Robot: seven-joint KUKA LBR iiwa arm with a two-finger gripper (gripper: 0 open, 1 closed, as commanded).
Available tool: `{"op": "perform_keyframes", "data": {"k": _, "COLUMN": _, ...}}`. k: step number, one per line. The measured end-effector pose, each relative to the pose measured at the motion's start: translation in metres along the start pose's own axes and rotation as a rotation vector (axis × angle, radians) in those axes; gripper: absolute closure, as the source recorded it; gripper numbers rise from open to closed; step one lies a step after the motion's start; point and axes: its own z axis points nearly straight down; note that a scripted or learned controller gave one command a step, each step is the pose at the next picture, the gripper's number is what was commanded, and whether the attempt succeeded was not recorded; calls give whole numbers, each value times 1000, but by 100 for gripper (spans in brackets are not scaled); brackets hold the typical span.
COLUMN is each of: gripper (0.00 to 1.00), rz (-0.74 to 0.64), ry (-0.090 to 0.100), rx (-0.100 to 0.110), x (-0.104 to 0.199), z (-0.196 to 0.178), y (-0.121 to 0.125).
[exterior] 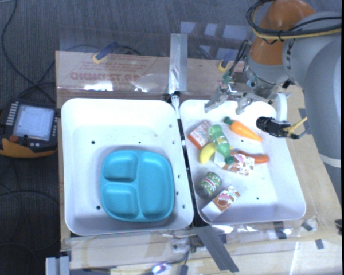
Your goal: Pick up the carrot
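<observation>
1 tray, 2 bins, 1 carrot.

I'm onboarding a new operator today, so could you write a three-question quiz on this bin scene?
1. True or false: the orange toy carrot with a green top lies in the bin that holds the blue plastic divided plate.
2. Which lies nearest the yellow toy banana? A) the green plastic bottle B) the handheld control pendant with a screen C) the blue divided plate
3. Fill in: the arm's pincer hangs over the ___ edge of the right-hand shallow white bin.

Key: 1 false; 2 A; 3 far.
</observation>
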Motion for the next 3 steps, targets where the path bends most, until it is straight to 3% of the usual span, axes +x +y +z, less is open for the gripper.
{"op": "perform_keyframes", "data": {"k": 1, "gripper": 0, "rz": -19, "ry": -4, "rx": 1, "x": -68, "z": 86, "y": 0}}
{"op": "perform_keyframes", "data": {"k": 2, "gripper": 0, "rz": 89, "ry": 1, "rx": -11, "x": -105, "z": 101, "y": -14}}
{"op": "perform_keyframes", "data": {"k": 3, "gripper": 100, "rz": 87, "ry": -1, "rx": -13, "x": -105, "z": 91, "y": -13}}
